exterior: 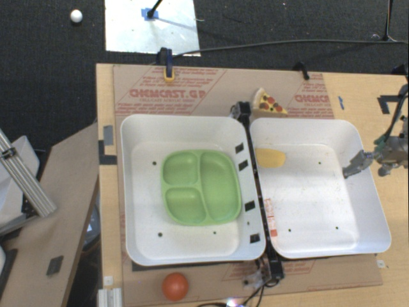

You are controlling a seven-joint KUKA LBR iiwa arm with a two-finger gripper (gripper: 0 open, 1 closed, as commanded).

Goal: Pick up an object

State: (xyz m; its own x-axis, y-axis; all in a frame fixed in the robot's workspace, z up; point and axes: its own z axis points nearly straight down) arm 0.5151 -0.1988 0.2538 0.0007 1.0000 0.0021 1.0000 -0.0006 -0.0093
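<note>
Two-finger gripper (358, 164) hovers at the right bin's (332, 238) right wall, finger state cannot be told; the flat yellow wedge-shaped object (271, 158) lies well apart, near the divider, unheld

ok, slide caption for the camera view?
Claw at right bin's edge; yellow piece inside, green tray in left bin.

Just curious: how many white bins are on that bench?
2. The left bin holds a green divided plate; the right bin holds a yellow piece near its upper-left corner.
</note>
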